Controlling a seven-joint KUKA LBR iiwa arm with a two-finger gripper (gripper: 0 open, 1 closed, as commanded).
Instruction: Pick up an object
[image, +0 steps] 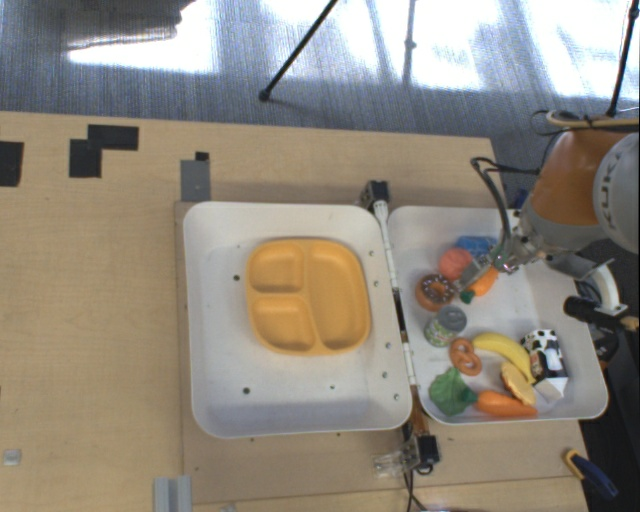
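Note:
The right bin (580, 405) holds several toy foods: a red tomato (455, 262), a blue item (475, 245), a chocolate donut (435, 292), a grey can (446, 325), a small pretzel (463, 355), a banana (503, 350), broccoli (451, 392), a carrot (506, 405) and a black-and-white carton (545, 355). My gripper (492, 266) hangs low over the upper middle of this bin, just right of the tomato. A small orange piece with a green end (480, 284) lies right at its tip; whether it is gripped is unclear.
The left bin (215, 330) carries a yellow divided plate (305, 295). A hinge bar (395, 300) runs between the two bins. The arm's orange band (570, 180) looms over the right bin's far corner. Cables lie by the bench's front edge (405, 460).

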